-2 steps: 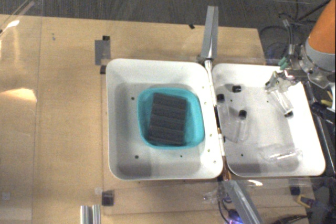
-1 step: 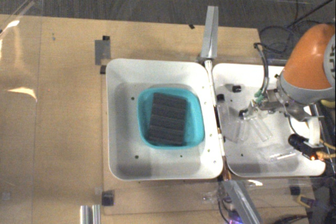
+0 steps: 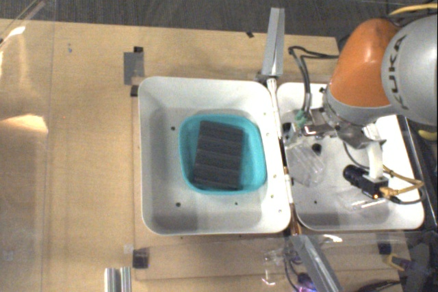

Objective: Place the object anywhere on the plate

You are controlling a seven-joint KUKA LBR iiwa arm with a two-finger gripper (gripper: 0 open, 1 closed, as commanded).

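Observation:
A teal square plate (image 3: 256,154) sits in the middle of the left white bin (image 3: 157,147). A dark grey ridged block (image 3: 219,154) lies flat on the plate, inside its rim. My gripper (image 3: 303,125) hangs over the right bin (image 3: 404,215), close to that bin's left wall and to the right of the plate. Nothing from the plate is at the gripper. The arm's grey wrist and orange band (image 3: 366,65) cover the bin's back half.
A clear, glassy-looking thing (image 3: 308,167) lies on the right bin's floor just below the gripper. A black fitting with cables (image 3: 363,180) hangs under the wrist. A grey metal post (image 3: 274,44) stands behind the ridge between the bins.

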